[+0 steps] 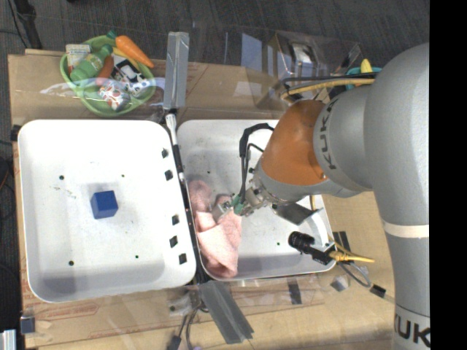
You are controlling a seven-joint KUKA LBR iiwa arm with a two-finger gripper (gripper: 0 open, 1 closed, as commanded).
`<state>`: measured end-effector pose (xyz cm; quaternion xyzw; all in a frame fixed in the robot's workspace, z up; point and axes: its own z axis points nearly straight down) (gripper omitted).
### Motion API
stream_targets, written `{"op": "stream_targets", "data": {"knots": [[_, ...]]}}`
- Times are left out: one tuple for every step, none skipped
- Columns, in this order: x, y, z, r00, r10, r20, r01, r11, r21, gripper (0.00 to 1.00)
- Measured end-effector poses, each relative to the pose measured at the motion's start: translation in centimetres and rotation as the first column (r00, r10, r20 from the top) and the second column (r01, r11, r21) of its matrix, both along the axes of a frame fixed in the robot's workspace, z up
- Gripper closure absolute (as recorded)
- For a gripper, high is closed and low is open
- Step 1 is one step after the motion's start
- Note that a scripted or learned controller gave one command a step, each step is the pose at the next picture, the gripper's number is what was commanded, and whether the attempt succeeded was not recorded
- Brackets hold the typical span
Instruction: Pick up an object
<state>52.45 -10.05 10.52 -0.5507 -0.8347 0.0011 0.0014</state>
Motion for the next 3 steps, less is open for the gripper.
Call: {"op": "stream_targets", "data": {"knots": [[8.0,-0.3,-1.4,0.993,-0.116,0.001,0.116,0.993,0.0,0.0],[1.3,-1.8,-1.4,0.996,-0.084,0.0,0.084,0.996,0.001,0.0],[1.4,-1.0,-1.4,0.996,-0.091,0.001,0.091,0.996,0.0,0.0]]}}
